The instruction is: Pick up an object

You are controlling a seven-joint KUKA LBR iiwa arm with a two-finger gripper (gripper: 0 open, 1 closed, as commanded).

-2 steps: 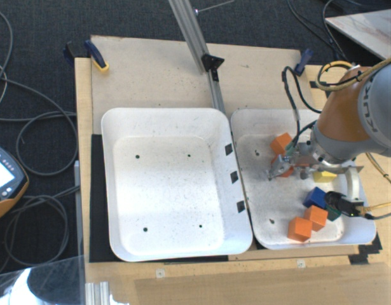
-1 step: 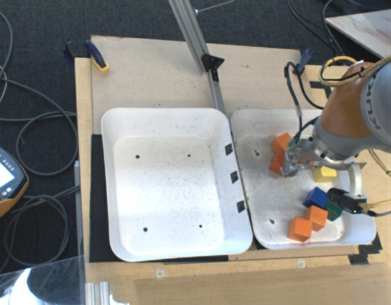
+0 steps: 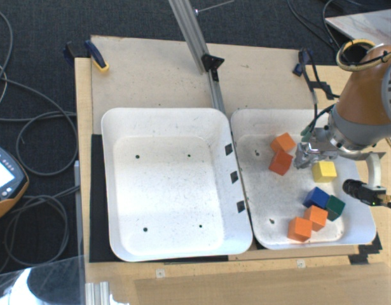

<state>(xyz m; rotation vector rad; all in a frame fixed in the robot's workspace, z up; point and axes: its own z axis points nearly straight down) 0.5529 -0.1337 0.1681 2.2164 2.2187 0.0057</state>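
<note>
While the claw is hovering low in the right bin | nothing is being lifted; finger state unclear | orange block is lying just beside it; grasp is pending

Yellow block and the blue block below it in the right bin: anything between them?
Nothing. In the camera view, bare white bin floor separates the yellow block from the blue block.

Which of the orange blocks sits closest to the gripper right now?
The upper pair's lower block, just left of the gripper. The one above it is slightly farther; the two others lie near the bin's front.
</note>
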